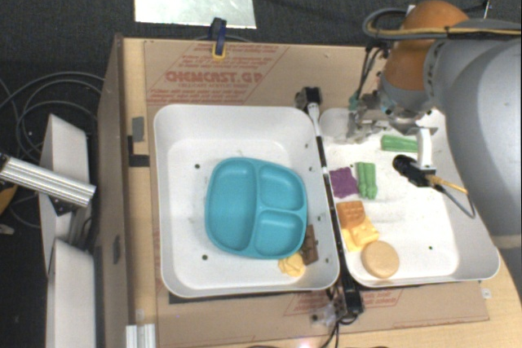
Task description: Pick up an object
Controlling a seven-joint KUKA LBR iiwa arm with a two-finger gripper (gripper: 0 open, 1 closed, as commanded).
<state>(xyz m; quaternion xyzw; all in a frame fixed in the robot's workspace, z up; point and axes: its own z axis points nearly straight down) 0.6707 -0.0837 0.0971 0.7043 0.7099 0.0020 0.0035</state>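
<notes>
My gripper [364,125] hangs over the far left corner of the right bin [457,257], under the arm's orange band. A green piece [398,143] lies just to its right, and nothing shows in its grasp. Further forward in that bin lie a purple piece [342,182] and a green ridged piece [366,179] side by side. In front of them sit an orange block [351,213], a yellow piece [360,236] and a round tan disc [380,259].
The left bin [183,143] holds a blue divided plate [256,208], with a small yellow piece [291,265] and a brown piece [310,245] at its front right corner. The wall between the bins runs just left of the purple piece. The grey arm covers the right bin's far right side.
</notes>
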